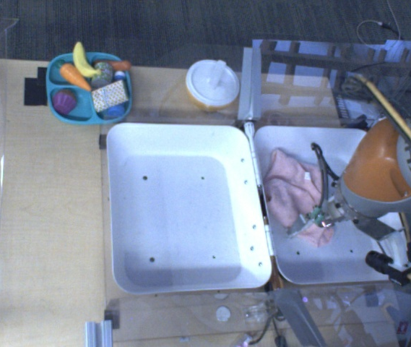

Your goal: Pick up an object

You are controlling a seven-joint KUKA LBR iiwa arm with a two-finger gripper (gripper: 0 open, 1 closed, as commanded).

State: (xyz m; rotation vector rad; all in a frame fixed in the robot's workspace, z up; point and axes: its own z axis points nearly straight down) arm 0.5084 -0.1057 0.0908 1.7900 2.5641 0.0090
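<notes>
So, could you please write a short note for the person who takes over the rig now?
Hand: low in the right bin, at the lower right edge of the pink cloth. Whether it grips is unclear.
Things: the pink cloth lies crumpled in the left part of the right bin. The left bin is beside it. A blue toy tray and a white lidded bowl stand on the bench behind the bins.
Done: the hand reached the cloth.
Left: confirm the grasp and lift.
</notes>
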